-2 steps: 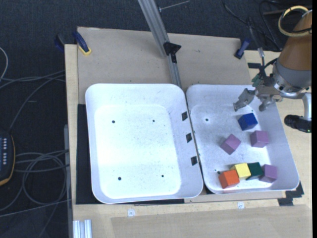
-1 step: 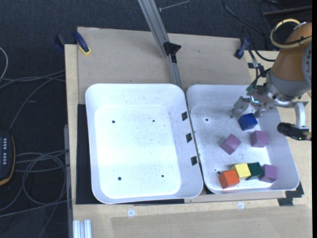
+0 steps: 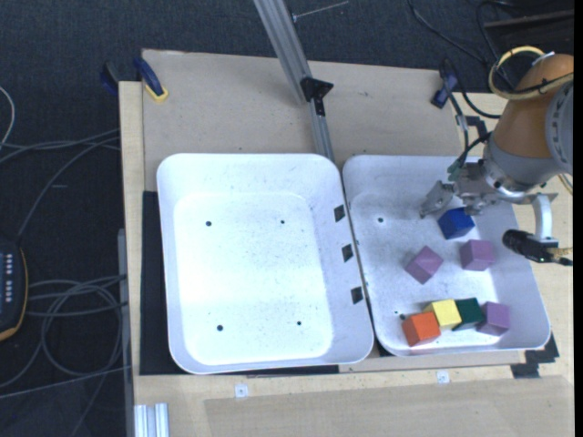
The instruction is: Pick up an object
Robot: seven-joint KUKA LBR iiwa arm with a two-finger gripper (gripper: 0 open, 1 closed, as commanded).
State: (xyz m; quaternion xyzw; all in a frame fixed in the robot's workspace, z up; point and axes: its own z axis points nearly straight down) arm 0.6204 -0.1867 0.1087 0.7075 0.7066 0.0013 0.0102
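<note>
My gripper [image 3: 453,200] hangs over the far part of the right bin [image 3: 387,244], on the arm that comes in from the right. A blue cube [image 3: 455,223] lies directly below and in front of it, touching or nearly touching it. I cannot tell whether the cube is gripped. Two purple cubes [image 3: 424,264] [image 3: 476,254] lie a little nearer on the bin floor. Along the near edge stand an orange cube [image 3: 421,328], a yellow cube [image 3: 446,313], a green cube [image 3: 469,312] and a third purple cube [image 3: 496,317] in a row.
The left bin [image 3: 182,244] stands beside the right one, with small black clips on the shared wall [image 3: 346,253]. A grey metal pole [image 3: 291,62] slants in from the top. Cables lie on the floor at left.
</note>
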